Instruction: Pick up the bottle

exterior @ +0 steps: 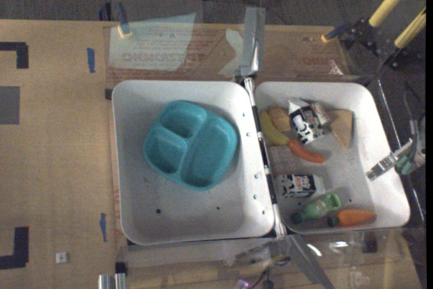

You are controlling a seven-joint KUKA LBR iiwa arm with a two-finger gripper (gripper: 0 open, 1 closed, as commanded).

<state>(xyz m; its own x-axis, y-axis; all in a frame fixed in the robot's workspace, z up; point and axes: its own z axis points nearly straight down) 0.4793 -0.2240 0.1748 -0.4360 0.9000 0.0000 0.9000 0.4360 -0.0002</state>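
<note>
no text can be read; print on the cardboard sheet [157, 51] is blurred.

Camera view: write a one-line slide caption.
Gripper at the right bin's edge; green bottle lies beside a carrot; teal tray in the left bin.

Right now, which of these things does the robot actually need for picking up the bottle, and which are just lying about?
Needed:
green bottle
hand

Lying about:
teal divided plate
banana
two carrots
two milk cartons
bread slice
</note>
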